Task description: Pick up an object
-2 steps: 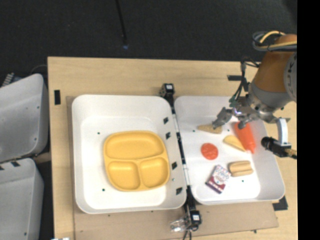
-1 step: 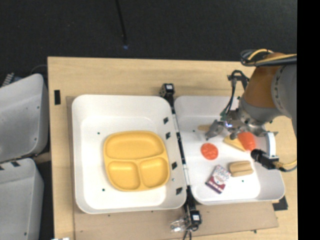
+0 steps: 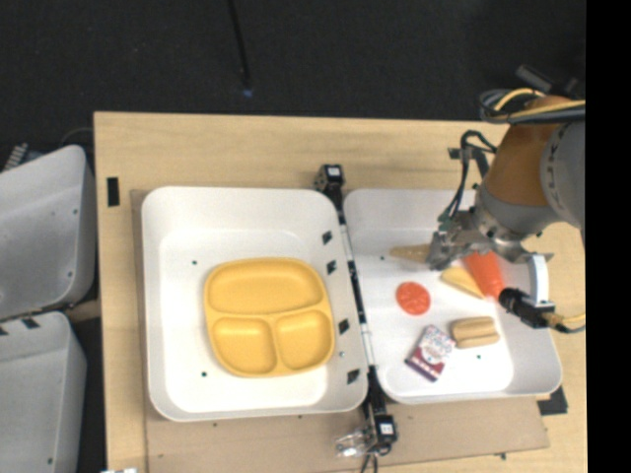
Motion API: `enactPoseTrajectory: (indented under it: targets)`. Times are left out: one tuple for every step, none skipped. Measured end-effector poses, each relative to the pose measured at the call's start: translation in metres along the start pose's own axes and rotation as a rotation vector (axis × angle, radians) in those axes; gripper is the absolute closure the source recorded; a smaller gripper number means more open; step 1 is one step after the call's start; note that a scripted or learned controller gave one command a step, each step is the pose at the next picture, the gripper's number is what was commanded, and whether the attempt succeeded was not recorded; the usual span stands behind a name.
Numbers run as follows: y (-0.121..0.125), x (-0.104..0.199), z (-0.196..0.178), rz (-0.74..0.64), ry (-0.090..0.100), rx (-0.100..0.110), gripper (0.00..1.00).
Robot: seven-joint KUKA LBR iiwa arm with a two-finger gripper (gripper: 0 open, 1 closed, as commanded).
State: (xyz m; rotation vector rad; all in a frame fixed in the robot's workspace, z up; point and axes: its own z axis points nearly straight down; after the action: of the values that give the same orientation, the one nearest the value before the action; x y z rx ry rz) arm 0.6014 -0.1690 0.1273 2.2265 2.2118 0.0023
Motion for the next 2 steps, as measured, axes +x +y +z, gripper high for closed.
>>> enactPoseTrajectory:
  targets:
    - [0.003, -0.008, -0.063, 0.0, -0.001, -0.005, 1.0]
    - [0.004, -0.009, -0.113, -0.009, -0.001, -0.003, 1.0]
